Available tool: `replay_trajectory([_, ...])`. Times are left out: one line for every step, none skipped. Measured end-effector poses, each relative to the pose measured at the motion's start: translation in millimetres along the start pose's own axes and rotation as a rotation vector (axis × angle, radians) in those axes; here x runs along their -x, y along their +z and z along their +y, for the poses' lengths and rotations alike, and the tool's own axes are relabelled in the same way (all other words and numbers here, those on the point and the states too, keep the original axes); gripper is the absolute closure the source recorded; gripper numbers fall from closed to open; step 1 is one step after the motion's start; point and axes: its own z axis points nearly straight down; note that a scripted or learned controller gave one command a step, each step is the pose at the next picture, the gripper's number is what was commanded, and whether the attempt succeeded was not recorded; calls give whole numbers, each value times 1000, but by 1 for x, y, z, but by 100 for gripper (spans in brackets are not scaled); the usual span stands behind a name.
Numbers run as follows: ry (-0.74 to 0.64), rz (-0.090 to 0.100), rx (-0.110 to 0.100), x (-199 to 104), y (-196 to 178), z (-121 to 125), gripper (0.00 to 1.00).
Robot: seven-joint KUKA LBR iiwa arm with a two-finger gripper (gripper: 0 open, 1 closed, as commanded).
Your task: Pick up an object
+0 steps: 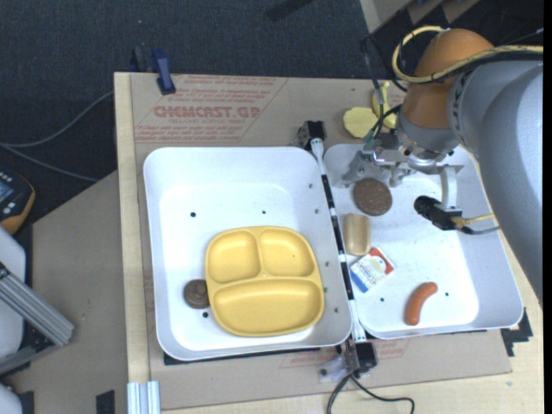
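Pincer (385, 169) hovering over right bin (483, 304) far end, finger gap: cannot tell. Brown disc (373, 196) lying directly below pincer, just toward camera. Sausage (420, 303) sitting well apart.

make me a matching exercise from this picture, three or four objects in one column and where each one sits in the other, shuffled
Things:
1. yellow divided plastic plate
2. orange-brown toy sausage
3. round brown cookie-like disc
4. small dark brown round piece

Places:
A. right bin, near front corner
B. left bin, against the plate's left edge
C. left bin, middle to front
D. right bin, far end, under the gripper

Pairs: 1-C, 2-A, 3-D, 4-B
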Motion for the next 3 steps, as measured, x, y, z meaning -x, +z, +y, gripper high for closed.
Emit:
replay_trajectory([0,0,-1,-3,0,0,0])
replay_trajectory([2,1,-5,0,0,-15,0])
replay_trajectory([0,0,1,1,0,0,0])
